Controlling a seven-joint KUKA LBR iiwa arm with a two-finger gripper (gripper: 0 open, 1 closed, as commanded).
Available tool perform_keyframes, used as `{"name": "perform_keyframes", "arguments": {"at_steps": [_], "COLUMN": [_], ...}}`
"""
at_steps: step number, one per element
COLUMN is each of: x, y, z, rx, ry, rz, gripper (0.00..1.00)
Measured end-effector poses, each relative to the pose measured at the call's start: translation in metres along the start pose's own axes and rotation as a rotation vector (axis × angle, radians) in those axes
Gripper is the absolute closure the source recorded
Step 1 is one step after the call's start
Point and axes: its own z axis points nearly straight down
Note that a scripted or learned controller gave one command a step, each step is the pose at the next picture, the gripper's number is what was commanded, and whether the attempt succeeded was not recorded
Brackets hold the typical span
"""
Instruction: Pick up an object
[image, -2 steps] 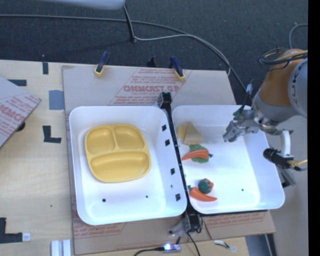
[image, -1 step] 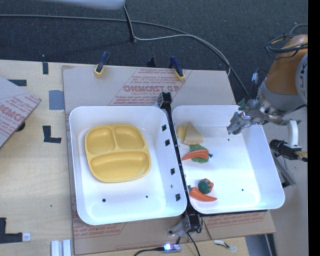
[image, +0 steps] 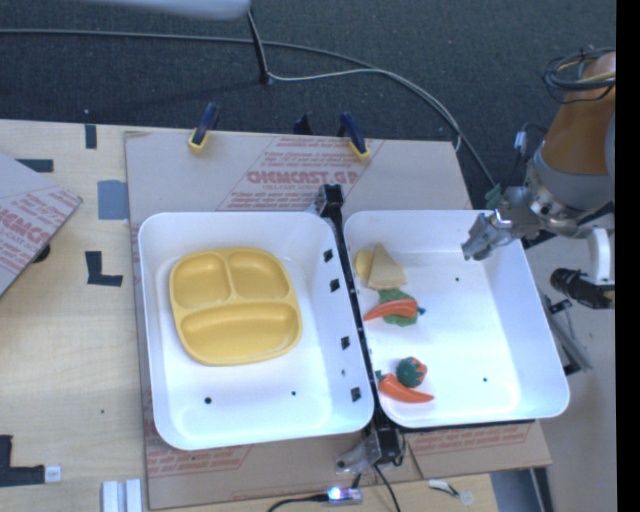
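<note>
In the right bin (image: 500, 330) lie a pale yellow cheese-like wedge (image: 381, 268) near the divider, an orange carrot with a green top (image: 392, 309) just below it, and a second carrot with a red and green piece (image: 406, 383) near the front. My gripper (image: 482, 240) hangs over the bin's far right corner, well away from all three objects. Nothing shows between its fingers.
The left bin (image: 160, 400) holds a yellow divided plate (image: 235, 305). A black divider (image: 345, 300) runs between the bins. Blue and yellow clamps (image: 203, 128) (image: 352, 135) sit at the cardboard's far edge. A cable (image: 400, 85) crosses the dark floor behind.
</note>
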Motion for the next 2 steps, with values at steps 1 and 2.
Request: {"name": "perform_keyframes", "arguments": {"at_steps": [1, 2], "x": [0.060, 0.113], "y": [0.006, 0.015], "z": [-0.005, -0.013], "rx": [0.001, 0.001], "ry": [0.002, 0.001], "rz": [-0.005, -0.004], "gripper": [1.00, 1.00]}}
